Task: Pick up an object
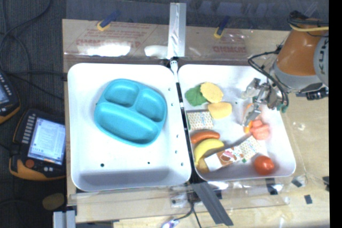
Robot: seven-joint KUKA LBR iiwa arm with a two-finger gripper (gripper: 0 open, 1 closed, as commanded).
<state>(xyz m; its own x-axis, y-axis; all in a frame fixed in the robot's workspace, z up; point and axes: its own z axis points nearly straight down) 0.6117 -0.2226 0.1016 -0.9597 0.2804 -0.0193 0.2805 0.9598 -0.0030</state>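
Hovering jaws (255,107) just above pink toy (260,130), seemingly apart, gripping nothing

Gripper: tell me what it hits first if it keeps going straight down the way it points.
Most likely the pink-orange toy lying just below the gripper in the right bin. Depth is hard to judge from this slanted view, so it might slip beside it onto the bin floor.

Orange band (297,56) above the wrist, black cables looping beside it, metallic gripper (260,97) below, grey arm casing behind.
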